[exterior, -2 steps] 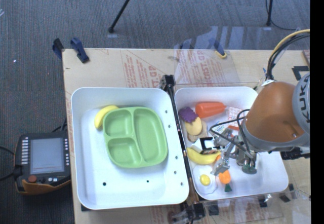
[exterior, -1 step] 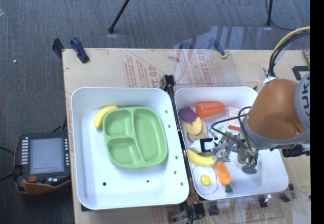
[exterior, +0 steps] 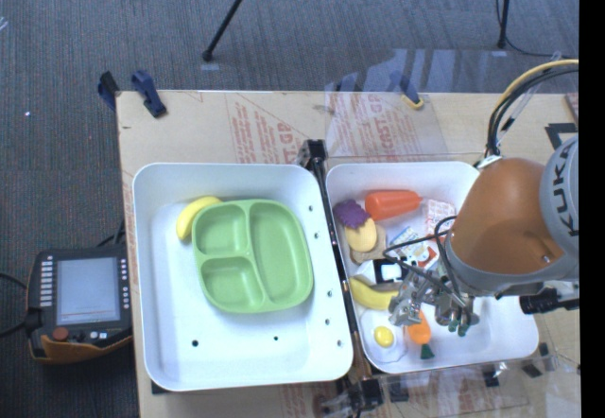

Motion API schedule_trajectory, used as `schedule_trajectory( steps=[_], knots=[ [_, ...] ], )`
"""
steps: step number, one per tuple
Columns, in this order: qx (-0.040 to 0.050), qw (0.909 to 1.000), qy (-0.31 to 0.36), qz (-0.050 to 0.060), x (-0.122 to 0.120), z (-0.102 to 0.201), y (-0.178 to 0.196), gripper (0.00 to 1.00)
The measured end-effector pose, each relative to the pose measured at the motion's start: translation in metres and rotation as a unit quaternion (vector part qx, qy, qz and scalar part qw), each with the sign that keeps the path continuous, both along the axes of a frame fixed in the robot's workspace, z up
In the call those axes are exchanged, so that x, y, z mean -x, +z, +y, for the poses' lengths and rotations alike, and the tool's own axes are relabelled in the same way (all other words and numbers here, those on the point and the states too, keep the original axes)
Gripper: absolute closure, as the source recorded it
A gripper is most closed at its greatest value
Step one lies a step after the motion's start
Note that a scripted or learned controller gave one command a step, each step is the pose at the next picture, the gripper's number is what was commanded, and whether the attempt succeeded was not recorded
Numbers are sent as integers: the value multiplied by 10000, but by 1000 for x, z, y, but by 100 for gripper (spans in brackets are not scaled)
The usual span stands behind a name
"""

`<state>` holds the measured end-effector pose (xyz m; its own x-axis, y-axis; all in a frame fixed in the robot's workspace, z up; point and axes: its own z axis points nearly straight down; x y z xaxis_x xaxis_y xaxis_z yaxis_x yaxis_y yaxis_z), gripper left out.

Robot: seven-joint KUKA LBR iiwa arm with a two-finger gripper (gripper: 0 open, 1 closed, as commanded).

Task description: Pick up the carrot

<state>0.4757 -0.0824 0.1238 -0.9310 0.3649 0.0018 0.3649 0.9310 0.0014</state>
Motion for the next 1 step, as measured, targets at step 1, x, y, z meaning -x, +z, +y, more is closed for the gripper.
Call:
schedule_trajectory(
  steps=[1],
  knots=[
    [2,9959,905,-20,-2,53,64,100]
  ],
)
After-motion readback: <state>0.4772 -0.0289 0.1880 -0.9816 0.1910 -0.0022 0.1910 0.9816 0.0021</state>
